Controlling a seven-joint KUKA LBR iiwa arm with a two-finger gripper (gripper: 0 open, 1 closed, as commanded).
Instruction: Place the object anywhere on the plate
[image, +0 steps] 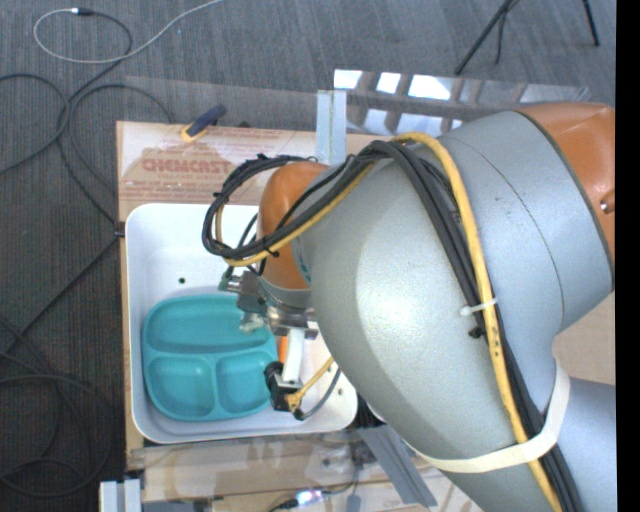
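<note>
A teal plate (205, 360) with three compartments lies in the left white bin (160, 240), toward its front. My gripper (262, 318) hangs over the plate's right edge, by the large upper compartment, with most of it hidden under the wrist and cables. A thin orange sliver (284, 350) shows just right of the plate, below the gripper. I cannot tell what it is or whether it is held.
The grey arm (450, 300) with its orange band (290, 215) covers the right half of the view and the right bin. Black and yellow cables (230, 200) loop over the left bin's back. A cardboard sheet (180, 160) lies behind the bin.
</note>
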